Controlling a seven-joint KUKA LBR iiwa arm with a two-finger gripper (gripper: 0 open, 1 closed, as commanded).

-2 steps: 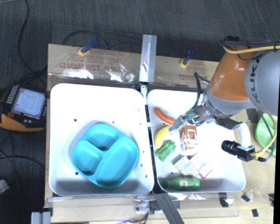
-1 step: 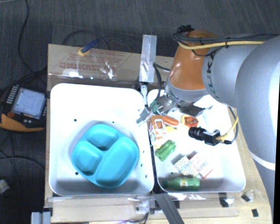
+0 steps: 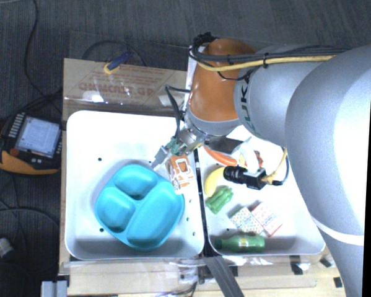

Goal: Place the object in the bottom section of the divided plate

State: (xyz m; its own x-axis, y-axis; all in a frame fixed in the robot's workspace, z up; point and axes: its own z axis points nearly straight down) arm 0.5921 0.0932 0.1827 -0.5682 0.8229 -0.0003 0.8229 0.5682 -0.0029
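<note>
Small orange-and-white carton [image 3: 180, 172]: held between the fingers of the tool [image 3: 174, 155], hanging just past the upper right rim of the blue divided plate [image 3: 139, 204], long axis roughly upright with a slight tilt. Plate's large bottom section lies below and left of the carton, near. Plate sits in the left bin [image 3: 82, 232]; the wall between bins stands just right of the carton, open room to the left. Right bin [image 3: 311, 241] holds a green bottle [image 3: 241, 243] and other items.

Turquoise divided plate [image 3: 139, 210], white bins [image 3: 85, 170]
</note>
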